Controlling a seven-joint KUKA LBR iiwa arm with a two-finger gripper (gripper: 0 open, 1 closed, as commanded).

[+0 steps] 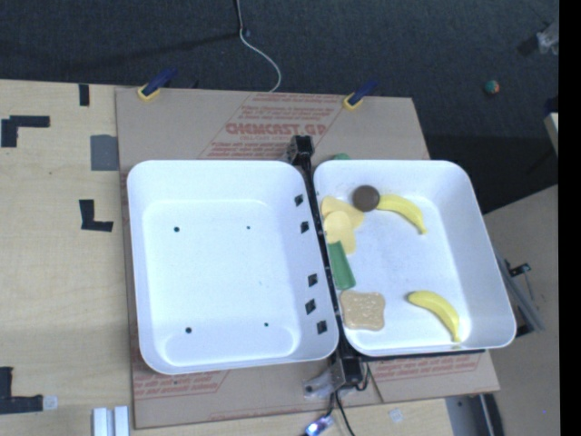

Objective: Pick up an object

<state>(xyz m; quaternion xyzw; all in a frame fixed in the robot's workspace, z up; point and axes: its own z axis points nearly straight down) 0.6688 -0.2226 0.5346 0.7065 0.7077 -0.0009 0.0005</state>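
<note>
From the camera view, two shallow white plastic bins sit side by side on a brown cardboard sheet (272,121). The right bin (481,243) carries a round brown disc (365,197) near its far edge, touching a curved yellow banana (404,211). A pale yellow block (338,220) and a green bar (341,265) lie along its left wall. A tan bread slice (363,311) rests at the near left corner, and a second yellow banana (437,312) at the near right. The left bin (150,271) adjoins it.
</note>
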